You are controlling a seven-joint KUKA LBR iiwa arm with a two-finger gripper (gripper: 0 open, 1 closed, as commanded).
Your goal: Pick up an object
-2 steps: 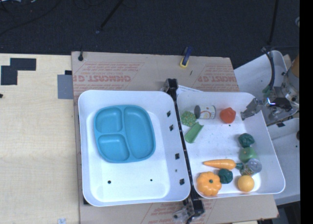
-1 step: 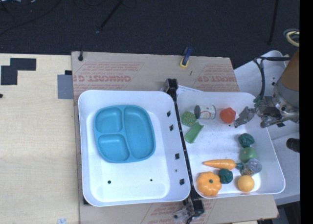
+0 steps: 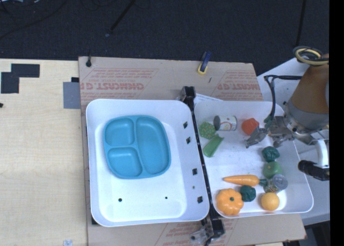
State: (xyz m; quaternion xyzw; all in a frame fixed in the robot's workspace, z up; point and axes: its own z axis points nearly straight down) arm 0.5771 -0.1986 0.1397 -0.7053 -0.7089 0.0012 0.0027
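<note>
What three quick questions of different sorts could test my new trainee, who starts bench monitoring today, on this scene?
1. True or false: the blue three-compartment plastic plate lies in the left white bin.
2. Which lies nearest the hand: A the red round toy tomato, B the small orange toy pumpkin, C the yellow round toy fruit?
3. Fill in: the orange toy carrot lies in the ____ bin.

Key: 1 true; 2 A; 3 right.
</note>
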